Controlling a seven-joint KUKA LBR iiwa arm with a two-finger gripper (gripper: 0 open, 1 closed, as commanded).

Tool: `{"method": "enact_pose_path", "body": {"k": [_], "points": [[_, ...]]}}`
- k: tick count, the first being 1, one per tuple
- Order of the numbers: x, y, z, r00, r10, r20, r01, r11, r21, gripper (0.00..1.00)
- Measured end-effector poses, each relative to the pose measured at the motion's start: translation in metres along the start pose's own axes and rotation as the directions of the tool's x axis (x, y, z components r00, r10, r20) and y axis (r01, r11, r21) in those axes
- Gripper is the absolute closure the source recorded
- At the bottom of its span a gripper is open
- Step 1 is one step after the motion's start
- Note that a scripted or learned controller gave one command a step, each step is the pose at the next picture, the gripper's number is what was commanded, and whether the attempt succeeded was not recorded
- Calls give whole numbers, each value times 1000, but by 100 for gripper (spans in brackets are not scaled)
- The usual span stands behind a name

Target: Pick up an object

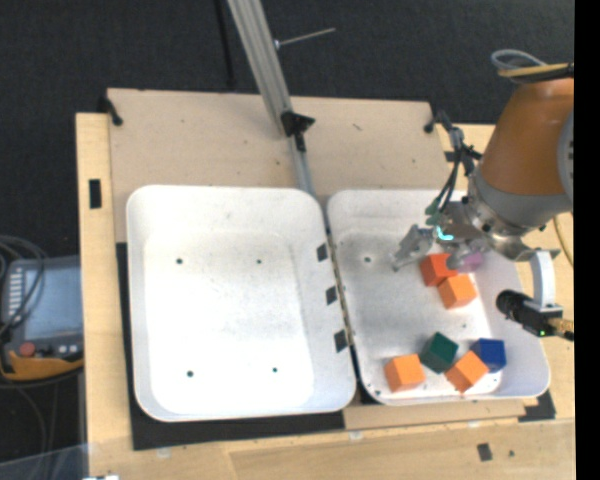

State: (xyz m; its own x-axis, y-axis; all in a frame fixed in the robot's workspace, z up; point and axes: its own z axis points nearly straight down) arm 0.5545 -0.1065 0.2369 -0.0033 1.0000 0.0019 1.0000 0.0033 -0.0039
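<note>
A dark carpeted floor is surrounding a pale wooden bench (260, 133), on which we are seeing two shallow white bins lying side by side. The left bin (230, 298) is showing its speckled floor; the right bin (380, 298) is holding all the blocks. The grey arm with its orange band (528, 138) is reaching in from the right, and its gripper (442, 240) is hanging over the far middle of the right bin. Just beneath it an orange-red block (436, 268) is lying, touching a second orange block (457, 290) on its near right side. A pale pink piece (471, 261) is peeking out just right of the first block. Along the near edge we are finding an orange cube (404, 371), a dark green cube (441, 352), another orange cube (468, 370) and a blue cube (490, 353). The fingers are possibly spread, but we cannot tell from this slant; nothing is visibly sitting between them. A slanted metal rail (265, 58) is rising at the far side.
</note>
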Motion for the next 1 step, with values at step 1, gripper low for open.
{"method": "enact_pose_path", "body": {"k": [1], "points": [[0,1,-2,1000,3,1,-3,1000,-5,0]]}}
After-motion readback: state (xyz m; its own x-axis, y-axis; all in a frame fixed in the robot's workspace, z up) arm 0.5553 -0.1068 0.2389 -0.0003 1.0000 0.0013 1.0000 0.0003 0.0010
